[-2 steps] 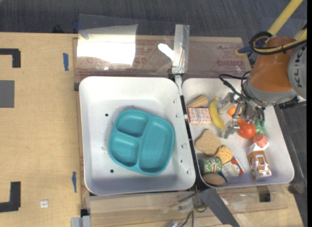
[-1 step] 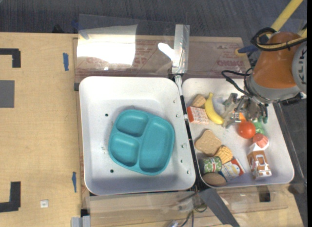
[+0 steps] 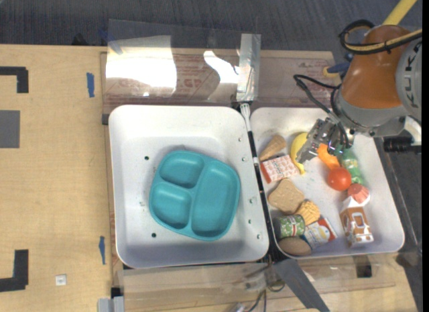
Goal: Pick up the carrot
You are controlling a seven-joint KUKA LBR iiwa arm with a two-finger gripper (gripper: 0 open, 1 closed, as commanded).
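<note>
The carrot [image 3: 329, 154], orange with a green leafy top [image 3: 349, 166], lies in the upper part of the right bin [image 3: 392, 200], slanting down to the right. My gripper [image 3: 322, 144] hangs directly at the carrot's orange end, between it and a yellow banana [image 3: 297, 148]. The gripper's body covers part of the carrot's tip, and I cannot make out whether anything is gripped. The arm's orange band [image 3: 372, 69] reaches in from the upper right.
The right bin is crowded: a red tomato [image 3: 339, 178] just below the carrot, a red-white packet [image 3: 278, 168], a bread slice [image 3: 286, 196], a cracker [image 3: 309, 211], a can [image 3: 291, 225], a small carton [image 3: 356, 222]. A teal divided plate [image 3: 194, 195] sits in the left bin [image 3: 127, 136].
</note>
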